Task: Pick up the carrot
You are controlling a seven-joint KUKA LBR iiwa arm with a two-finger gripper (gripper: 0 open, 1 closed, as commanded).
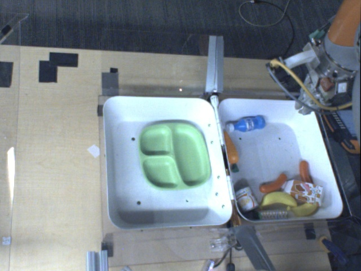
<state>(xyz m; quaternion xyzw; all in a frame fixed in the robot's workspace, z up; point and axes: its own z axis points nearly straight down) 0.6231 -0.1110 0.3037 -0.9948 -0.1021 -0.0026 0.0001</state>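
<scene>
1. Counting from the right bin (316, 130): one carrot (230, 149), one blue-capped bottle (246, 123), one small can (245, 197), two sausages (273, 183) and (305, 171), one banana (289, 202), one printed carton (305, 192).
2. The left bin (121, 151) holds one green divided tray (174, 154) with three compartments.
3. The carrot lies inside the right bin against that bin's left wall, lengthwise along it, its dark end toward the can. The bottle is just beyond the carrot's far end, near the right bin's back wall.
4. The can, banana, carton and sausages crowd the right bin's front edge and front right corner; the middle of the right bin's floor is bare, giving open room beside the carrot.
5. The two bins touch along a metal divider (214, 66) on the worktop (51, 168).
6. The arm (344, 27) hangs above the right bin's back right corner, orange band uppermost, cables looping around the wrist. The gripper (316, 95) sits over that corner's rim, well apart from the carrot; whether it is released or clenched I cannot tell.
</scene>
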